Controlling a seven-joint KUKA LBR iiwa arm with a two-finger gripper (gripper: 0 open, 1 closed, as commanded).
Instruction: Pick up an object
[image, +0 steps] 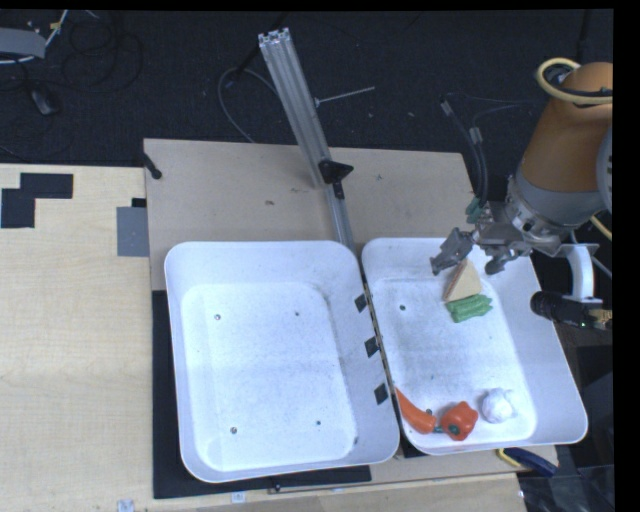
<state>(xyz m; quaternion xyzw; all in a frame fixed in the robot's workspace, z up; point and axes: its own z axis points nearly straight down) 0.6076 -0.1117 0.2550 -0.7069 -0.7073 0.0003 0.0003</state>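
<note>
Although both shallow white plastic bins show their speckled floors plainly, no label, brand or writing can be read anywhere on them or on the bench. The grey arm with its orange band reaches in from the right, and its upper part is cut off by the picture's edge. Its two-finger gripper (468, 254) hangs over the far end of the right bin (540, 345), fingers spread apart, with nothing clearly between them. Just below it lies a tan wedge-shaped block (465, 283), touching a small green ridged piece (469, 308); whether a fingertip touches the wedge is hard to make out. At the right bin's near edge sit an orange carrot-like piece (414, 414), a red pepper-shaped toy (459, 419) and a white crumpled ball (497, 405), close together. The left bin (190, 300) offers broad open floor.
</note>
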